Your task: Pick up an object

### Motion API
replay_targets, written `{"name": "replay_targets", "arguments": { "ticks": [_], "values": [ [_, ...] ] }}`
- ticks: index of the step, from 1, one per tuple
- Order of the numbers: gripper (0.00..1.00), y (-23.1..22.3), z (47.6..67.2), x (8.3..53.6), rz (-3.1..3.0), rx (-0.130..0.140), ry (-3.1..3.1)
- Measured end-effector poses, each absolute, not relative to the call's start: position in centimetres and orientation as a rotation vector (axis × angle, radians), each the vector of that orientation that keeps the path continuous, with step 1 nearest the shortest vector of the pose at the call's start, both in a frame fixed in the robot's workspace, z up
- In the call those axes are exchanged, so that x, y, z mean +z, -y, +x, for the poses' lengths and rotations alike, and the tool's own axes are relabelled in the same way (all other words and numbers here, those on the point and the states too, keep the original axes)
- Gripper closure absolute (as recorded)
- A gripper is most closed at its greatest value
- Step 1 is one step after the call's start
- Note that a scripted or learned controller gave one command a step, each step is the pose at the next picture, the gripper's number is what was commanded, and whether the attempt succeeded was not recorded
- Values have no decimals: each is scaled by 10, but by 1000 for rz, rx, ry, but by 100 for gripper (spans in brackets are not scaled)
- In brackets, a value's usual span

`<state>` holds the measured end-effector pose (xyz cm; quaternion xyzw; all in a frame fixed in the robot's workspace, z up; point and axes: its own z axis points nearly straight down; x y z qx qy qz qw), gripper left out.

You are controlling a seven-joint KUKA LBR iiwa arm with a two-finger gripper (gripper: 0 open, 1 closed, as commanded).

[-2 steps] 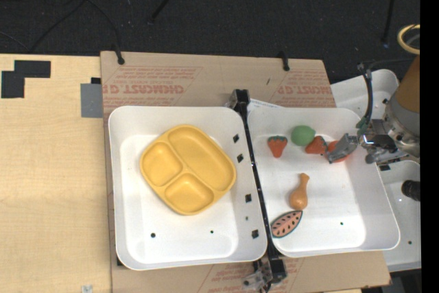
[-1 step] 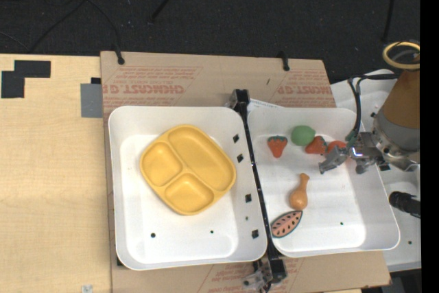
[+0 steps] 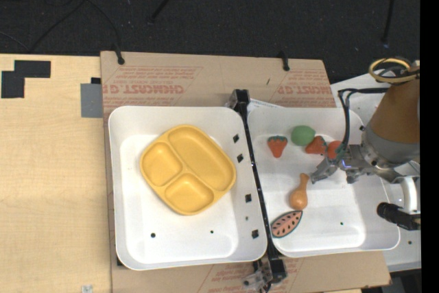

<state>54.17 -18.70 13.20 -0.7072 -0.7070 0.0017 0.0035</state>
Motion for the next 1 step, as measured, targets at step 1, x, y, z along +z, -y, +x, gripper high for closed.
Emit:
{"name": "replay_targets", "arguments": {
  "ticks": [1],
  "values": [
    [0,187,542,86,-2221,3,2219]
  ]
}}
